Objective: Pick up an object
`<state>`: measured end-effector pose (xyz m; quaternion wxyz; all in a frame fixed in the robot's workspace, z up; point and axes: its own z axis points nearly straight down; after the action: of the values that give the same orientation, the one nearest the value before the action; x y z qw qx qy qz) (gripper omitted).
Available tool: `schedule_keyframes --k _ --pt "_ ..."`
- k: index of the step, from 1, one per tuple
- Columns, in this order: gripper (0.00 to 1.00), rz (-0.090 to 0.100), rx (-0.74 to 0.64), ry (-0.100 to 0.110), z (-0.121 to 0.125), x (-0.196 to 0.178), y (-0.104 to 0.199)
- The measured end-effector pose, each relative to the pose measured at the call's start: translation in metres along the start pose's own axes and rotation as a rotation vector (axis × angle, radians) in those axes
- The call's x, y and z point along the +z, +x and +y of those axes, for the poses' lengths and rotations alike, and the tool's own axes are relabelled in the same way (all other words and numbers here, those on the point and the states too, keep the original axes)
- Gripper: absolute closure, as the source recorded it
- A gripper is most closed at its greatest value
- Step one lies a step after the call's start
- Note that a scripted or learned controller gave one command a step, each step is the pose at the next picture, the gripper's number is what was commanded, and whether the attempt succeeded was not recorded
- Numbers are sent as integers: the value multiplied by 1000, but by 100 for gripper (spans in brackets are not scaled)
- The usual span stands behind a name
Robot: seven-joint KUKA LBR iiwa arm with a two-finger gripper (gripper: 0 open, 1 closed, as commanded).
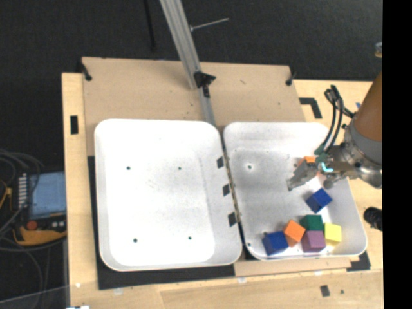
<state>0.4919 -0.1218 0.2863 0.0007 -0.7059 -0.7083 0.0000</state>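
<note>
Blue cube (275, 243) at bin's (257, 148) near edge; arm (368, 129) cropped.

Smooth white bins (161, 192) look like plastic; bench (193, 89) looks like matt wood.

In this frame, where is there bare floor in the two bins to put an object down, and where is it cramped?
The left bin shows bare floor from wall to wall. In the right bin, the half beside the centre divider is bare. The front right corner is crowded: blue cube, orange cube, purple cube, green cube, yellow cube, another blue cube beneath the gripper.
</note>
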Motion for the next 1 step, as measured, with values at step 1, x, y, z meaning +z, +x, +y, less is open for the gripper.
schedule_keyframes --k 1 --pt "0 -1 4 -4 0 -2 0"
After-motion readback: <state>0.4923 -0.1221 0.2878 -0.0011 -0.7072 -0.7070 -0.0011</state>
